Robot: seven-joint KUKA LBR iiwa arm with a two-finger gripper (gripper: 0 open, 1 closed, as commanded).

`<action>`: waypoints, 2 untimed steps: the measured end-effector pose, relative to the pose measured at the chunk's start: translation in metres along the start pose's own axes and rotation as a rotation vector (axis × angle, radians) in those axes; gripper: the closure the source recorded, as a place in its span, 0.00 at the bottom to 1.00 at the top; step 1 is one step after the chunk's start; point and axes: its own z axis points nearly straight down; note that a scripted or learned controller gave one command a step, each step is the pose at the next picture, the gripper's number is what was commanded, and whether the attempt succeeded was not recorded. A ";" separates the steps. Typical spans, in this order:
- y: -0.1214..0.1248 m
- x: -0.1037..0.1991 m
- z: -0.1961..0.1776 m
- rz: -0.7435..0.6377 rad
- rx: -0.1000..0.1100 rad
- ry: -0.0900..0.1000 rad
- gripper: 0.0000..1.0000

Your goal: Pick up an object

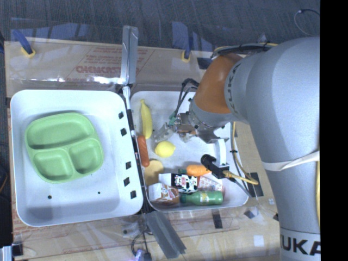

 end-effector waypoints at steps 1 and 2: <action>0.004 -0.009 -0.001 -0.016 -0.003 0.000 0.00; 0.004 -0.009 -0.011 -0.019 -0.003 -0.001 1.00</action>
